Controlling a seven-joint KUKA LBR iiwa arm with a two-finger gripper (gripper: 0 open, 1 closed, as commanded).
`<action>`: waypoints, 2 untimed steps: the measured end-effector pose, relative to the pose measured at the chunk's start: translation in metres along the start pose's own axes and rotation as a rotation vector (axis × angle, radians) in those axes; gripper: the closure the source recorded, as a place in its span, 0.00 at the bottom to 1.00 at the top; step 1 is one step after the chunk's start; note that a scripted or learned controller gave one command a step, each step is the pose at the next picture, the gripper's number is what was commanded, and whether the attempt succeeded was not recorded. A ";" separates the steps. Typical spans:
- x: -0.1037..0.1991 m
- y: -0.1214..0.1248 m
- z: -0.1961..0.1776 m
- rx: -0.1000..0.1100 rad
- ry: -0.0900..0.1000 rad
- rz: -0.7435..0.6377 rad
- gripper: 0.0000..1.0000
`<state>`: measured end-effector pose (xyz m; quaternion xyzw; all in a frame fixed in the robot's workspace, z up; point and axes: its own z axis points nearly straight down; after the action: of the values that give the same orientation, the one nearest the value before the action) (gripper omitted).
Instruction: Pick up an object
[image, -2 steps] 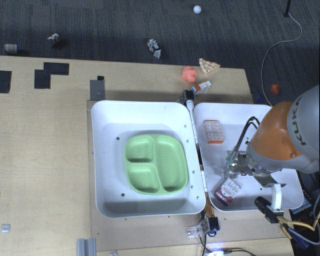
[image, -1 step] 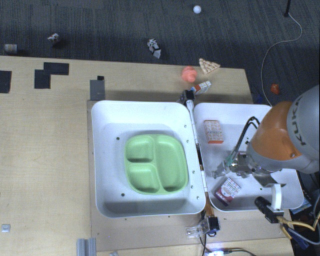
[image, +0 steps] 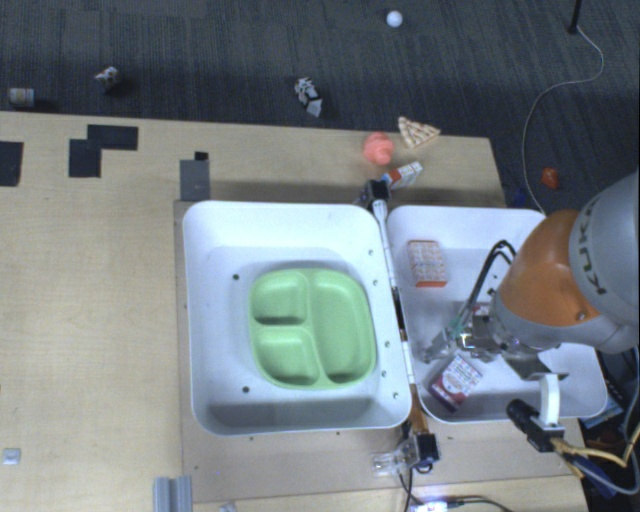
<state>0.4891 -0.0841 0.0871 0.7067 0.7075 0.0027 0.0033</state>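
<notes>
Claw (image: 455, 345) low in right bin (image: 500, 225), just above small packet (image: 456, 378) near bin's front wall; finger state impossible to tell from here. Probably lowered there to reach that packet. Second, orange-printed packet (image: 427, 264) further back. Green divided plate (image: 310, 327) in left bin (image: 215, 300).

Looks like a robotics lab: a plywood bench (image: 90, 330) with two white bins (image: 215, 240), loose cables (image: 570, 70) at the right, dark carpet (image: 230, 50) at the far side.
</notes>
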 end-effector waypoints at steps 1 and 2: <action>0.000 0.002 -0.011 -0.007 -0.001 -0.002 1.00; -0.063 0.074 0.000 -0.005 -0.004 -0.003 1.00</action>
<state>0.5636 -0.1472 0.0880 0.7056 0.7085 0.0030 0.0066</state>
